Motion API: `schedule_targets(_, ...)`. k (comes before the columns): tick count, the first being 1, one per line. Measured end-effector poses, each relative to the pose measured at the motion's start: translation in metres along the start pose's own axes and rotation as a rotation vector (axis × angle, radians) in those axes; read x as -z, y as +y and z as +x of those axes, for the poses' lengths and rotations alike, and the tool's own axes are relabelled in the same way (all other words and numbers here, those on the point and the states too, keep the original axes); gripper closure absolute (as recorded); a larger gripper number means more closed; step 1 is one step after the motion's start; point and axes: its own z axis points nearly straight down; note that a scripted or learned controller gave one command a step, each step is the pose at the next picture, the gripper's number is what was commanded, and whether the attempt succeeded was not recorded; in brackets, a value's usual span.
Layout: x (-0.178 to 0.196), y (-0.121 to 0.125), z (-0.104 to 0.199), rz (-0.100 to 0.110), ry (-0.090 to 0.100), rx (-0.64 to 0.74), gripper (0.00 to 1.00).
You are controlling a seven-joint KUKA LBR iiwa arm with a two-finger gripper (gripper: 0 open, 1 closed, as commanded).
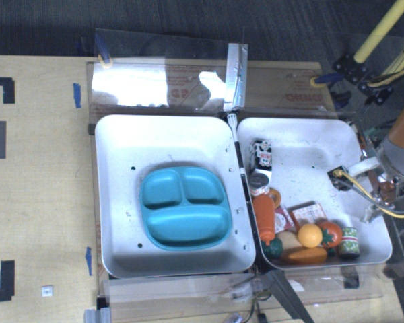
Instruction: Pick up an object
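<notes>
Orange toy carrot (264, 217) awaits picking in the right bin (303, 136).
Light, rigid, slick plastic; best pinched mid-length. Hand (376, 192) hovers at the tabletop's right edge, its opening unclear.

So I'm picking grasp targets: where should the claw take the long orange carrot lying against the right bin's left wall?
Probably mid-length on the carrot, coming straight down. It lies flat, running along the right bin wall, so set the fingers across its narrow width. The wall crowds one side and the toy pile its lower end, so the upper half looks freer.
</notes>
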Motion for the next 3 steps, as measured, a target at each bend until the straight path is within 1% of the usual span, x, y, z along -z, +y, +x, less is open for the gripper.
schedule_targets(1,0.008,0.000,0.000,-0.001,-0.002,-0.001,1.00)
schedule_targets(2,0.123,0.001,-0.011,-0.012,0.003,0.207,1.00)
schedule_targets(3,0.199,-0.029,0.014,-0.011,-0.001,0.480,1.00)
